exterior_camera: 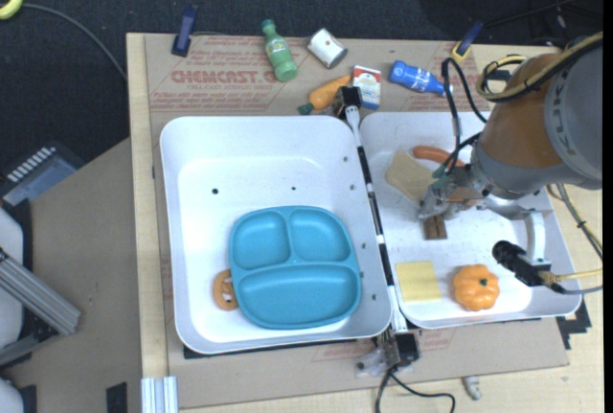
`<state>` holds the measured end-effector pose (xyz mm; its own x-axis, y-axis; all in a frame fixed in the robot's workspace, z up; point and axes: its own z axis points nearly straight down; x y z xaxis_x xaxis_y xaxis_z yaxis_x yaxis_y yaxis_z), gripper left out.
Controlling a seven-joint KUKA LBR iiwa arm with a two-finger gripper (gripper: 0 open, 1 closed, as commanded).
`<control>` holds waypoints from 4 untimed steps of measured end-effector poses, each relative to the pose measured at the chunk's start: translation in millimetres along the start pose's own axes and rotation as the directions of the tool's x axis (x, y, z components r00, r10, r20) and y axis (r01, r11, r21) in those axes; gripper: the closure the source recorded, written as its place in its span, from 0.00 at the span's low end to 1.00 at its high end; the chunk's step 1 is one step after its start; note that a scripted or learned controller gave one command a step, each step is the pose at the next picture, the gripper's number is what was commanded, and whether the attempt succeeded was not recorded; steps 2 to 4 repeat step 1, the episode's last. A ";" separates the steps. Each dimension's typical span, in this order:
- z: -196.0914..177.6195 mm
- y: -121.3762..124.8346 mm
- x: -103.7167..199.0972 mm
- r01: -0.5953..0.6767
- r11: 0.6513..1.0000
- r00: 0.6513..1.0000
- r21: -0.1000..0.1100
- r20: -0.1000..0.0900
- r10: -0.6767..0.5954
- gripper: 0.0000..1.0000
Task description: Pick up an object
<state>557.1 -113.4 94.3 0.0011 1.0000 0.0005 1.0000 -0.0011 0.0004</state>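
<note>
My gripper is low inside the right bin, near its middle, with the grey arm and its orange band coming in from the right. A small brown piece lies directly under the gripper tip, touching or nearly touching it. A tan bread slice and a red-orange sausage lie just to the upper left. A yellow cheese square and an orange pumpkin sit at the bin's front.
The left bin holds a blue divided plate with a pretzel at its left edge. Behind the bins lie a green bottle, a white can, a carrot, a small carton and a blue bottle.
</note>
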 end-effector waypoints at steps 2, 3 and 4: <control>-90.8 18.5 80.7 0.003 1.000 1.000 -0.001 0.000 -0.003 1.00; -90.8 18.5 80.7 0.003 1.000 1.000 -0.001 0.000 -0.003 1.00; -90.8 18.5 80.7 0.003 1.000 1.000 -0.001 0.000 -0.003 1.00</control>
